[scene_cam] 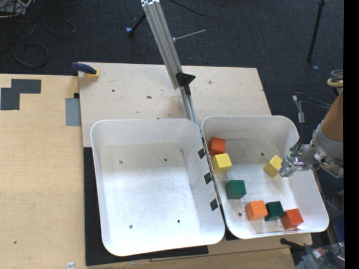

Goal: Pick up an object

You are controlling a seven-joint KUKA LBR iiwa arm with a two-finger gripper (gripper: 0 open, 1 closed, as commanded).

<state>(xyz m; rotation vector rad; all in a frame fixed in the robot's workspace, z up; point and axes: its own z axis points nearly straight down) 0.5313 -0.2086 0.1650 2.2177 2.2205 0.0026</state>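
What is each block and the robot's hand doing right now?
Yellow block by the hand: in right bin, touching the hand.
Hand: low at right bin's right wall.
Orange block: beside second yellow block.
Green block: alone.
Orange, dark green, red blocks: clustered.

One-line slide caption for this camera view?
The tool sits beside a yellow block at the right bin's right side, six other blocks scattered nearby.

A: There's the arm (336, 129) at three o'clock: orange band up top, grey collar below it.

B: And the wrist steps down to a silver metal gripper (287, 167), shiny and blocky, with a small green spot on its upper edge.
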